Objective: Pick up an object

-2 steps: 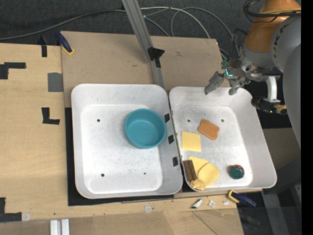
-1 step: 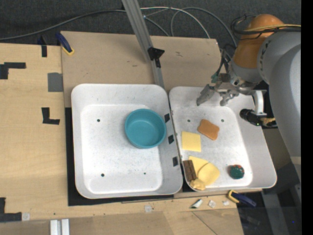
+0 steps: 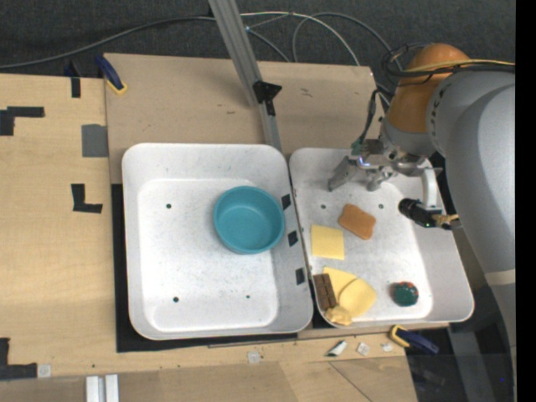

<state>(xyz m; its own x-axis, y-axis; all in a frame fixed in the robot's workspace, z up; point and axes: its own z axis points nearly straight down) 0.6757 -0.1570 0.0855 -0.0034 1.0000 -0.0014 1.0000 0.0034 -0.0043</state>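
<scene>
Cut off at the right edge: the grey arm (image 3: 486, 149), most of its bulk out of frame. Hidden beneath it: the right bin's (image 3: 444, 308) far right rim. Too small to identify: the dark green object (image 3: 405, 293) and white bits (image 3: 362, 348) on the counter (image 3: 50, 249).

Smooth glossy teal plastic bowl (image 3: 248, 219); speckled matt white bins (image 3: 151, 249); wooden bench (image 3: 50, 141).

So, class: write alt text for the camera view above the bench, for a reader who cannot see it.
The grey arm's gripper hangs open over the right bin, holding nothing, above a brown block, a yellow square, crumpled yellow pieces and a small dark green ball. The left bin holds a blue bowl.
</scene>
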